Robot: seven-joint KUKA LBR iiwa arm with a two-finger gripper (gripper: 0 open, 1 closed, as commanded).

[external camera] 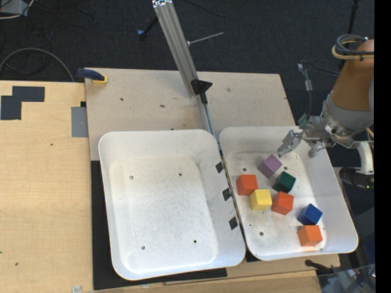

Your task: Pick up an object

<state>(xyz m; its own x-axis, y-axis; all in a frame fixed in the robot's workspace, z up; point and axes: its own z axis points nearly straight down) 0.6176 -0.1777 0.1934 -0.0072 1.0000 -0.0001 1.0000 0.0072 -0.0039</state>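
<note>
Brightness: the picture is evenly lit and easy to read. The pale wooden worktop [153,102] looks bright, and the dark floor behind it looks almost black.
Light: it seems to come from above, soft and spread out.
Shadows: short and faint. Small dark patches sit right beside the little coloured wooden blocks [278,191].
Glare: the two shallow white plastic bins [122,151] are the brightest parts, a bit washed out, but small specks on them can be seen.
Sharpness: a little soft and grainy all over. Block edges look slightly fuzzy.
Blur: the grey metal hand [304,140] looks a bit smeared.
Edges: straight lines stay mostly straight.
</note>
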